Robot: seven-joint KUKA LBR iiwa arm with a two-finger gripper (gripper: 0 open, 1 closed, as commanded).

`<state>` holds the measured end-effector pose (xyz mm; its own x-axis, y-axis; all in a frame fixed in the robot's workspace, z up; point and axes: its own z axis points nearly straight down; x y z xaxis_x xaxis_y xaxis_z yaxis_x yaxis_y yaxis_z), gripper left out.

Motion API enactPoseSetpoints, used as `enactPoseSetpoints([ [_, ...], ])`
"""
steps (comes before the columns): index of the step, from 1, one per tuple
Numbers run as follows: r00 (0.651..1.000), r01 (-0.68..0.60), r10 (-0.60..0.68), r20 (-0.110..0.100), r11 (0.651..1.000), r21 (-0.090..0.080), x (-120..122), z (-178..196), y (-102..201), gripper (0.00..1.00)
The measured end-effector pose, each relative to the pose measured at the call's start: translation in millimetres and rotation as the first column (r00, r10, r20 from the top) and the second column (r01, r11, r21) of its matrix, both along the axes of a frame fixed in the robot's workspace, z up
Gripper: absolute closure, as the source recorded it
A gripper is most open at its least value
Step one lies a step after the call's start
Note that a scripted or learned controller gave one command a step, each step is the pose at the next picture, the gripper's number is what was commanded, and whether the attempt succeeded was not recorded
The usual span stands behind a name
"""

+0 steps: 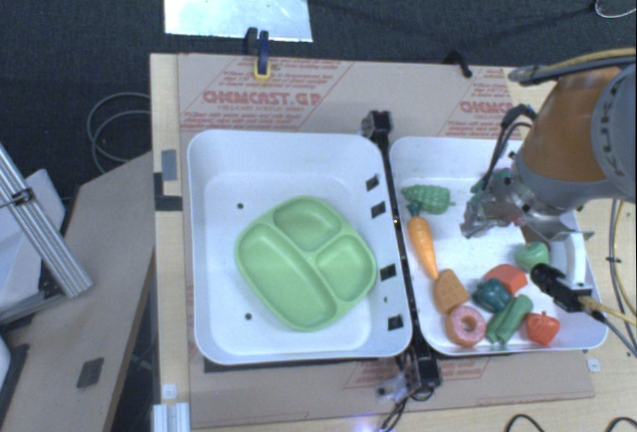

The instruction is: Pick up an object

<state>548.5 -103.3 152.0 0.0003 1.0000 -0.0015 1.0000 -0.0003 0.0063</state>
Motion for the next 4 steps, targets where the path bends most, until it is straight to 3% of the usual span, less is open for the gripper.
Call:
enactPoseSetpoints([
  [1,1.0,-0.004,0.004,0.002,1.0,0.0,-0.3,63.6,-4.7,1.0],
  [2,1.0,-0.004,0.004,-0.003,1.0,0.001,0.7,72.9,-4.8,1.0],
  [3,1.0,-0.002,0.002,-0.008,1.0,0.003,-44.7,65.8,17.8,1.0],
  [4,1.0,-0.004,0.004,-0.006,1.0,0.002,-63.5,74.2,28.8,1.0],
])
